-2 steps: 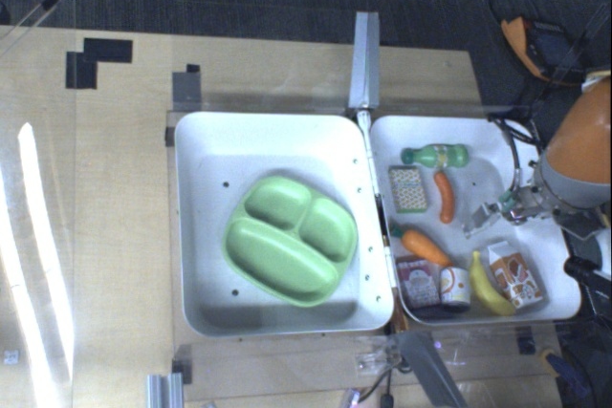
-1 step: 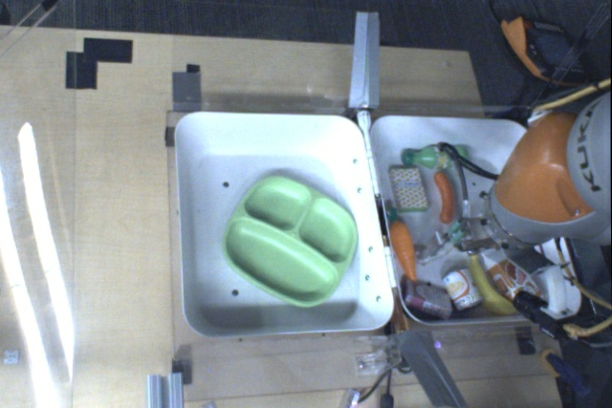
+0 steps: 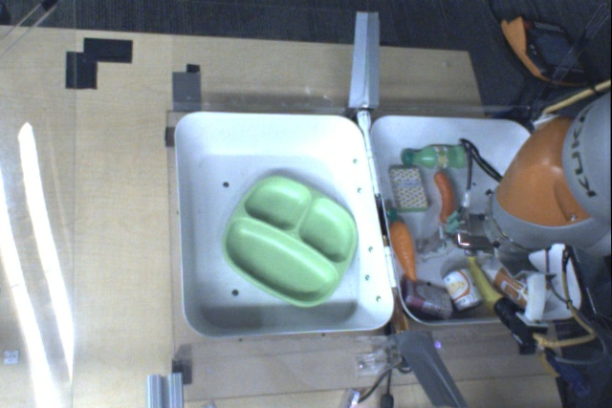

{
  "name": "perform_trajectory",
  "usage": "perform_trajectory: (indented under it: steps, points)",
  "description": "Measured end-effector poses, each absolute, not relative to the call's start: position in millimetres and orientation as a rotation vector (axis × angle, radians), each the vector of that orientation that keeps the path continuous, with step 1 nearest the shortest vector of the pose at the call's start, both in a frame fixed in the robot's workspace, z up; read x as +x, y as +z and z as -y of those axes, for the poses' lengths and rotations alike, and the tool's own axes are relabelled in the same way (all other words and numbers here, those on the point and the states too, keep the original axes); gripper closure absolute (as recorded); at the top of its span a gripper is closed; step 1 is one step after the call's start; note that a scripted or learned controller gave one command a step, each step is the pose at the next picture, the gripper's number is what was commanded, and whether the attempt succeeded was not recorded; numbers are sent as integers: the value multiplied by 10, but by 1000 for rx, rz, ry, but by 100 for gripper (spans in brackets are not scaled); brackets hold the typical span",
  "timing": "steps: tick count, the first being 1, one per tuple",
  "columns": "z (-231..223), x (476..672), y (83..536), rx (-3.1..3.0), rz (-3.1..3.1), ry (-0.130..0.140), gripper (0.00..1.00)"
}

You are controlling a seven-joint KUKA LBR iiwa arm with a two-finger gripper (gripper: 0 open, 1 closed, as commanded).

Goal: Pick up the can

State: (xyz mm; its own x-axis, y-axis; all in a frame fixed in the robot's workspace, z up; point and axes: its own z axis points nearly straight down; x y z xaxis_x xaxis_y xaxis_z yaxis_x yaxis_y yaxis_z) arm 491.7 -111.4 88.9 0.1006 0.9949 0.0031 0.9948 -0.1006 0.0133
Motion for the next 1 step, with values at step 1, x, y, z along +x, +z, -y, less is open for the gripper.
perform_trajectory:
  steps: [1]
  points:
    - [1727, 5127, 887, 2396, -2015, 12, 0]
